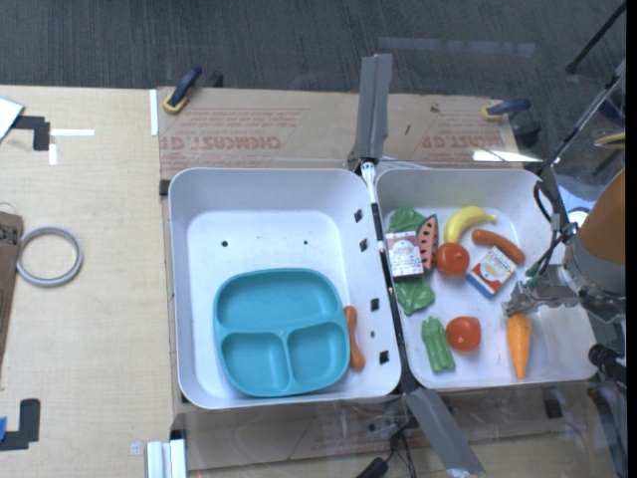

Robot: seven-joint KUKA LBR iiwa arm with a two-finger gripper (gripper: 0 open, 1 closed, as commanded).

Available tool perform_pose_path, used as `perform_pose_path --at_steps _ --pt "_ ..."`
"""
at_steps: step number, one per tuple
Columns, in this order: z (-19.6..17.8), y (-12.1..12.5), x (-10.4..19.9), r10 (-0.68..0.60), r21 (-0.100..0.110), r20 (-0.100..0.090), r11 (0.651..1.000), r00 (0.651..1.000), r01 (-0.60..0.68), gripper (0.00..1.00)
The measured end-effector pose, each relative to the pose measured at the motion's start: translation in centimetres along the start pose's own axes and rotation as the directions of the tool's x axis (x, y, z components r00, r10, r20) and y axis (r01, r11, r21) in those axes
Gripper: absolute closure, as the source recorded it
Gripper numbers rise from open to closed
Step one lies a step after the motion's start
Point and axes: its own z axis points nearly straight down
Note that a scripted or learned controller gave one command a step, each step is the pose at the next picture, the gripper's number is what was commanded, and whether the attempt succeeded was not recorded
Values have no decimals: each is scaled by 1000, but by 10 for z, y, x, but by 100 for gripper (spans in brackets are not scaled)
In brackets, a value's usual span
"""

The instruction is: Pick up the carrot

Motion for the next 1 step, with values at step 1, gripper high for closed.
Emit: perform_pose_path --at_steps 1 --pt "-110 58 29 26 0 2 1000 1000 -26 100"
